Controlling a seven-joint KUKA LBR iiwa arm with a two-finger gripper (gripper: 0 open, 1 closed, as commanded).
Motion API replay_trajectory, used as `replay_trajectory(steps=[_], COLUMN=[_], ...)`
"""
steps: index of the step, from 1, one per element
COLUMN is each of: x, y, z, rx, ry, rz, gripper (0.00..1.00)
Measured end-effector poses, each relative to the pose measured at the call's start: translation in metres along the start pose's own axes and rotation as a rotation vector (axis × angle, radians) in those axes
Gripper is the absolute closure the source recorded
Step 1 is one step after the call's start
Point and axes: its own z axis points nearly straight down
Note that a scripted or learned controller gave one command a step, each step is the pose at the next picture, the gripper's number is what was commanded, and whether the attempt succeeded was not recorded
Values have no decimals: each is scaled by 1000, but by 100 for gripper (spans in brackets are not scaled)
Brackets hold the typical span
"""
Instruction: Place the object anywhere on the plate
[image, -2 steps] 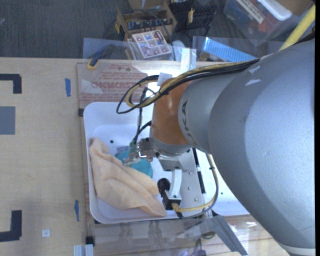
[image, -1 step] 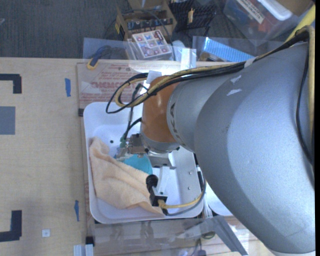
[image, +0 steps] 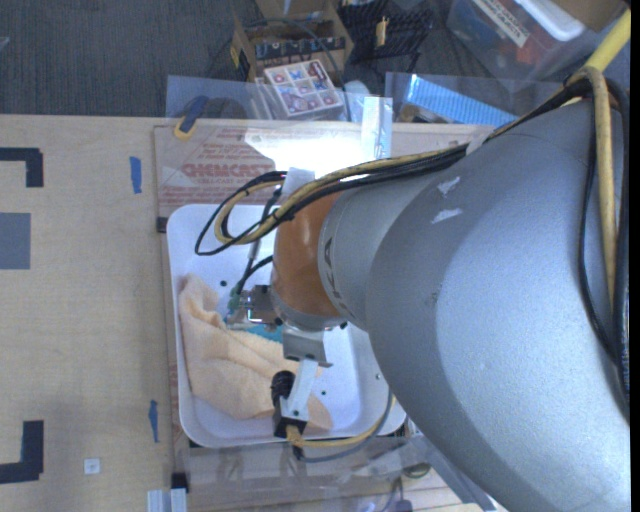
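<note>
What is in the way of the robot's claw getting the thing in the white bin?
A crumpled yellow cloth lies in the white bin, right under the arm. The arm itself covers the claw and whatever sits below it, so a blocker cannot be confirmed.

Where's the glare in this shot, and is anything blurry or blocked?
Camera view: strong glare washes out the far rim of the white bin; the grey arm looms close and soft, blocking much of the bench; the yellow cloth is evenly lit and fairly sharp, with a soft shadow under the wrist.
</note>
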Motion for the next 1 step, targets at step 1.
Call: replay_trajectory(steps=[1], x=[10], y=[9], z=[1], rx=[17], ry=[-13], rz=[159], gripper=[0])
